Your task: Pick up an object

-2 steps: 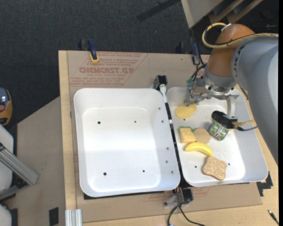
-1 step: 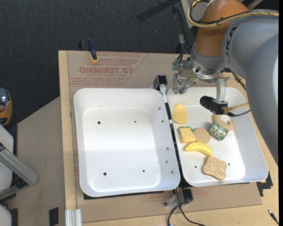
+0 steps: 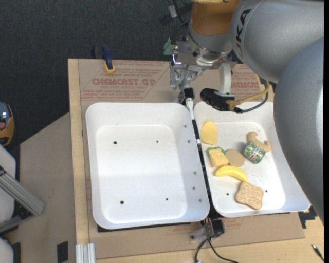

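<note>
Left bin [image 3: 103, 123]: shallow, white, a few dark dots on its floor. It sits on a brown board [image 3: 128, 77] with red lettering; a blue-and-yellow clamp [image 3: 107, 58] grips the board's far edge.

Centre, far side: gripper [image 3: 186, 88] hangs over the far end of the seam between the two bins, pointing down. Nothing visible between its fingers; open or shut, cannot tell. Orange band [image 3: 213, 15] and grey arm [image 3: 288, 46] above and to the right.

Right bin [image 3: 288, 203]: all objects here. Yellow egg-shaped piece [image 3: 209, 132] nearest the gripper, well apart from it. Then yellow-green wedge [image 3: 218, 155], tan oval [image 3: 235, 157] touching it, banana [image 3: 231, 173] just below. Toast slice [image 3: 250, 195] at the near side. Green can [image 3: 253, 152] against a tan curled piece [image 3: 255, 137], farthest right.
</note>
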